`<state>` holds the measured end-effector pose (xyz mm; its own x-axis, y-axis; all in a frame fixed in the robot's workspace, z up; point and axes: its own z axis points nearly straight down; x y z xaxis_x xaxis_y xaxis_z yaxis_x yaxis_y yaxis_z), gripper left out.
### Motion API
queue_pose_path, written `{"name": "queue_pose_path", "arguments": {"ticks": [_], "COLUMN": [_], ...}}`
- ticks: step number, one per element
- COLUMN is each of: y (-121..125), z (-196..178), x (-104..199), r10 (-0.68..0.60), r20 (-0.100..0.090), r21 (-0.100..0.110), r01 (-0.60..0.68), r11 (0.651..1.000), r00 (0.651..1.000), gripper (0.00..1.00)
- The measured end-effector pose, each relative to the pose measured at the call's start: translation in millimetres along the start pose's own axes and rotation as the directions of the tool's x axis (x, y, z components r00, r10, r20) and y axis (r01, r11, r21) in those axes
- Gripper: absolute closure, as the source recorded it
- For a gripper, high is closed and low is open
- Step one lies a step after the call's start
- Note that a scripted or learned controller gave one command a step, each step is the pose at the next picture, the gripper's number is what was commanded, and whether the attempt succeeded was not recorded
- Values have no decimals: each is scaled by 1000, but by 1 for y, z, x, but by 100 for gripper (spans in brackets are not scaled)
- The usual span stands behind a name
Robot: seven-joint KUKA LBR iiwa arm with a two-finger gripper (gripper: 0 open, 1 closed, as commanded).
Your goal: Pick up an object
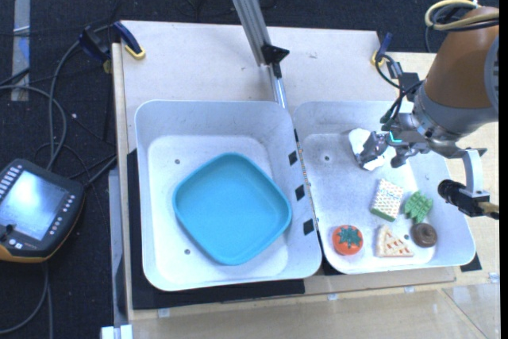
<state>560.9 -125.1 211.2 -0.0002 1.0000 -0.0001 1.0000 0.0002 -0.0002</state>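
Gripper (379, 152) is seen low in right bin (333, 171), at a white object (361, 143) near the bin's upper middle. Finger state: cannot be told.

Both bins white: left bin (159, 131), right bin (333, 123). Left one has a plain light-blue tray (230, 208), no pattern. Right one: red-orange round piece (348, 239) with a green top, white block (387, 199) dotted green, leafy dark-green piece (417, 206), tan wedge (393, 243) with red and white specks, dark brown ring (425, 235), white piece (363, 143) at the gripper. Arm (464, 75) orange-brown up top, grey below; gripper (379, 153) grey-black with a teal spot. Bench (206, 59) pale beige, floor black. Handheld pendant (32, 210) far left, grey with orange trim.
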Motion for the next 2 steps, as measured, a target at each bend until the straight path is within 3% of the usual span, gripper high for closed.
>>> {"name": "queue_pose_path", "arguments": {"ticks": [1, 2], "y": [0, 4], "z": [0, 46], "x": [0, 6], "r10": [0, 0], "r20": [0, -1], "r21": [0, 4], "r01": [0, 0], "r11": [1000, 1000], "r00": [1000, 1000], "gripper": [0, 0]}}
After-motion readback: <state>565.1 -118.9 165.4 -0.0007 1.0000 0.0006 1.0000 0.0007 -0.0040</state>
